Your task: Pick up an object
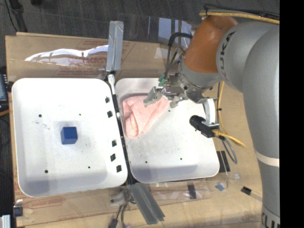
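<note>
Arm [237, 51]: grey, orange band, reaching in from 3 o'clock, wrist hanging over the right bin's 12 o'clock part.
Gripper [161, 98]: sitting over the cloth's upper end, pointing toward 9 o'clock; fingers [153, 97] look spread apart, one at the cloth's top edge, one at its 3 o'clock side. Blurry here, so hard to say if they are touching the fabric.
Cloth [140, 114]: pink, crumpled, lying in the right bin at roughly 10 o'clock, against the bin's left wall. Lower fold bunching toward 7 o'clock. Nothing showing it clamped between the fingers.
Cube [69, 135]: blue, sitting flat in the left bin, a bit toward 8 o'clock of that bin's centre, well apart from the walls.
Right bin [190, 167]: white, shallow, dark specks on the floor.
Left bin [28, 175]: white, shallow, touching the right bin along the middle seam.
Cable [228, 137]: yellow, trailing off the wrist at 3 o'clock of the right bin.
</note>
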Tool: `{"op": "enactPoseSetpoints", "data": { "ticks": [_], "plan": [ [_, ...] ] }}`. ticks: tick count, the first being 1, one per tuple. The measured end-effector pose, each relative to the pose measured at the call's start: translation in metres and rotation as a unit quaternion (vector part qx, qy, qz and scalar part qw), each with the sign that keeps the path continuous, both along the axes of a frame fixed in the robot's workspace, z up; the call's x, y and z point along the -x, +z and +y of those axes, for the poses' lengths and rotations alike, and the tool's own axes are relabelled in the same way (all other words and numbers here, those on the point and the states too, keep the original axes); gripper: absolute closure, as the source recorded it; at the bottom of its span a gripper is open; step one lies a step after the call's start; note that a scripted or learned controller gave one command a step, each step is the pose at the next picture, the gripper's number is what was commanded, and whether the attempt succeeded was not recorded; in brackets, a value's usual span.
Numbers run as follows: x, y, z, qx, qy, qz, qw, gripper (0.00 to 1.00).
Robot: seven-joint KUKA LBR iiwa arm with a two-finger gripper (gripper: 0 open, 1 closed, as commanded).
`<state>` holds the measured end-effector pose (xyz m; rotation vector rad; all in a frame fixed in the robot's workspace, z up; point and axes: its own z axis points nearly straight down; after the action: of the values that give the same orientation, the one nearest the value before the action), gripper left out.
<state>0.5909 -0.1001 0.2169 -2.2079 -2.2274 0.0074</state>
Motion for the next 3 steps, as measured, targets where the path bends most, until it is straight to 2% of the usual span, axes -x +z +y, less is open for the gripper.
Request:
{"op": "enactPoseSetpoints", "data": {
  "ticks": [1,2,3],
  "plan": [
    [-0.048,-0.097,-0.020,0.0009,-0.009,0.000,1.0000,0.00],
    [-0.039,-0.122,-0.067,-0.0004,0.001,-0.005,1.0000,0.00],
    [-0.045,-0.121,-0.108,0.0004,0.068,-0.007,0.9977,0.00]
  ]
}}
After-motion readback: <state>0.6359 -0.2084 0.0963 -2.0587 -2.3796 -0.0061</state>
